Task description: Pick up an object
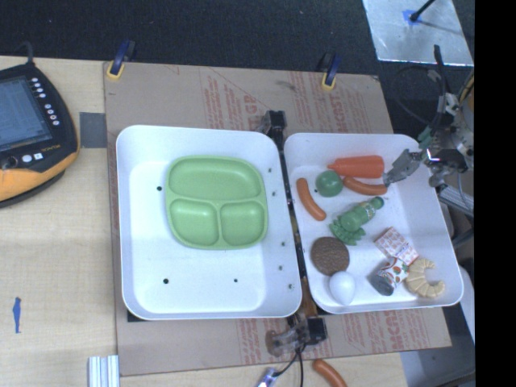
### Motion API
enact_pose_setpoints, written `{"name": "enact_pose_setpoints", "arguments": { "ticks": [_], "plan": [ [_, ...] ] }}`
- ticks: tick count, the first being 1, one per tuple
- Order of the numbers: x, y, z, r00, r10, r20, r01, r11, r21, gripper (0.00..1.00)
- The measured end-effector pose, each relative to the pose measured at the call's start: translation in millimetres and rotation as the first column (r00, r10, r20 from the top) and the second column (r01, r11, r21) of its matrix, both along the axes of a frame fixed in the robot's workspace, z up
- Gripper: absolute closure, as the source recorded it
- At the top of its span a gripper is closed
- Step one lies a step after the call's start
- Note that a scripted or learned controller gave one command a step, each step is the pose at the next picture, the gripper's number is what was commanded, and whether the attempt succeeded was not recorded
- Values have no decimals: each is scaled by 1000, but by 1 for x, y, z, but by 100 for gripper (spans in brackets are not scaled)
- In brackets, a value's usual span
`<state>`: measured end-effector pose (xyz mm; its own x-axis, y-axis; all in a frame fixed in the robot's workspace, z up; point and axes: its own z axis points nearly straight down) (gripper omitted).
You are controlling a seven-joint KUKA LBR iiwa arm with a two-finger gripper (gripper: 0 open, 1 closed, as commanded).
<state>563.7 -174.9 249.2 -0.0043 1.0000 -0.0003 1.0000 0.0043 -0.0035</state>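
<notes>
Two bins: left bin [137, 216] and right bin [447, 240], side by side on cardboard on the bench [48, 297].
Camera view, left bin: green divided plate [216, 200], three compartments, sits upper-middle.
Camera view, right bin: toy food clustered across it.
Carrot [357, 166]: orange, top of bin, lying crosswise.
Orange sausage [364, 187]: just below the carrot, its right end at the claw tips.
Green ball [328, 183]: left of that sausage, touching or nearly so.
Second sausage [310, 199]: near the bin's left wall, slanted.
Green bottle [359, 213]: mid-bin, tilted, with a leafy green piece [347, 230] at its lower end.
Brown disc [330, 255]: below the leafy piece.
White egg [342, 287]: just below the disc, near the front rim.
Red-white carton [395, 245]: right of centre, a second grey-red pack [387, 279] below it.
Croissant [425, 278]: front right corner, beside the pack.
Claw [397, 172]: reaching in from the right at the bin's upper right, low, tips at the ends of the carrot and sausage.
Claw state: cannot tell how far open; nothing visibly held.
Off-bin: teach pendant [28, 135] at left; another sausage [330, 372] on the bench below the bins.
</notes>
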Motion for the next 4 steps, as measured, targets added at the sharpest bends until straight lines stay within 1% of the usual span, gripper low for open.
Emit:
{"name": "enact_pose_setpoints", "arguments": {
  "ticks": [1,2,3,4],
  "plan": [
    [36,9,-158,1000,3,-2,-3,1000,-1,0],
    [37,8,-146,1000,6,-1,-6,1000,-3,100],
    [37,8,-146,1000,6,-1,-6,1000,-3,0],
    [85,1,-157,1000,1,-1,-1,1000,1,0]
  ]
}}
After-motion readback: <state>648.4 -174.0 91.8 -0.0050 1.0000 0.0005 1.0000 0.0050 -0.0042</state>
